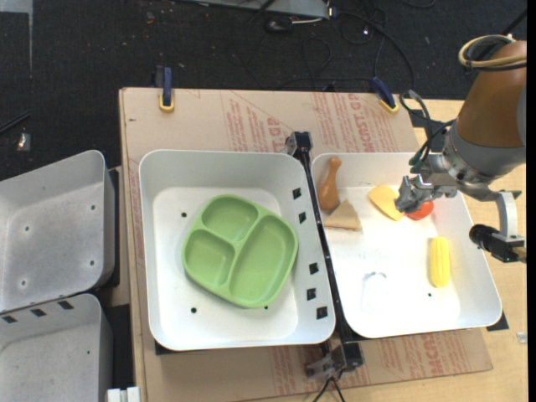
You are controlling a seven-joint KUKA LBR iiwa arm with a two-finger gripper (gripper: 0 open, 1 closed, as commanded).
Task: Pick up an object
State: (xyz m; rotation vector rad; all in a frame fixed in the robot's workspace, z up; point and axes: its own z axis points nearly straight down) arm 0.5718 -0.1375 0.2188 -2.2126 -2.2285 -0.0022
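Note:
My gripper (413, 198) hangs low over the back of the right bin (394, 316), directly above a small red object (423, 209) that peeks out beneath it. A yellow wedge (384, 202) lies just left of the gripper, touching or nearly touching it. Further left, a brown drumstick-shaped toy (330, 183) leans by the divider, with a tan triangular slice (343, 217) at its foot. A yellow corn cob (439, 260) lies toward the right side of the same bin.
The left bin (167, 308) bears a green divided plate (240, 249). A black clamp strip (314, 224) runs between the bins. Loose white bin lids (50, 224) lie off the bench to the left. Blue-yellow clamps (166, 89) hold the board's far edge.

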